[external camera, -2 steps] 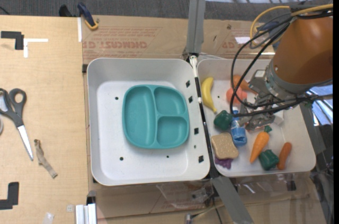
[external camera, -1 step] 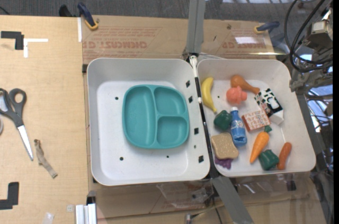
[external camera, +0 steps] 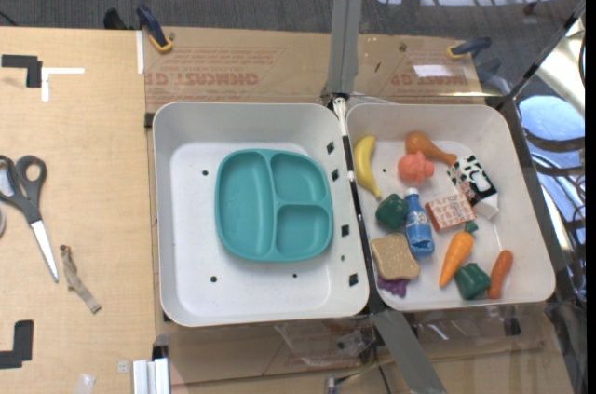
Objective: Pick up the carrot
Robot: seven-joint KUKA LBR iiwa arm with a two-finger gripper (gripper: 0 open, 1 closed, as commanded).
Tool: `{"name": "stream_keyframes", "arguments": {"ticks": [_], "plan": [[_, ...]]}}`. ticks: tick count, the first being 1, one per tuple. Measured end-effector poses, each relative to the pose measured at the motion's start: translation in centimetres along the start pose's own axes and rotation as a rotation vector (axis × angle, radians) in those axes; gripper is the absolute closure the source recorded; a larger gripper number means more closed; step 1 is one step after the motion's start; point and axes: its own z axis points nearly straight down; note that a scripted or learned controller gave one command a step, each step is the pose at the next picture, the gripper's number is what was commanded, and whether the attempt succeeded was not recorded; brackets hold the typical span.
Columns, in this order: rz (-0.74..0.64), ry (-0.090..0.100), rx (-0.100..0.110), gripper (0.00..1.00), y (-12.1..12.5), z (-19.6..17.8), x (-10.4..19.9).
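From the overhead camera I've got the carrot lying in the right bin, near its front edge, tip pointing down-left, between the blue bottle and a green pepper. Bread slice sits to its left. Teal divided plate in the left bin. Gripper state: I can't tell.

A teal divided plate sits in the middle of the left bin. In the right bin, the carrot lies tilted, its tip toward the near wall. Just right of the carrot are a green pepper and what may be a sausage; left of it a blue bottle and bread slice. A banana lies farther left, beyond the bread.
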Motion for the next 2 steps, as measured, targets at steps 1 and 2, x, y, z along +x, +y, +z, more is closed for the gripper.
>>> {"name": "stream_keyframes", "arguments": {"ticks": [1, 2], "plan": [[-0.338, -0.001, -0.004, 1.00, 1.17, 6.27, 0.34], [-0.334, -0.006, -0.002, 1.00, 1.03, 5.46, 0.17]]}}
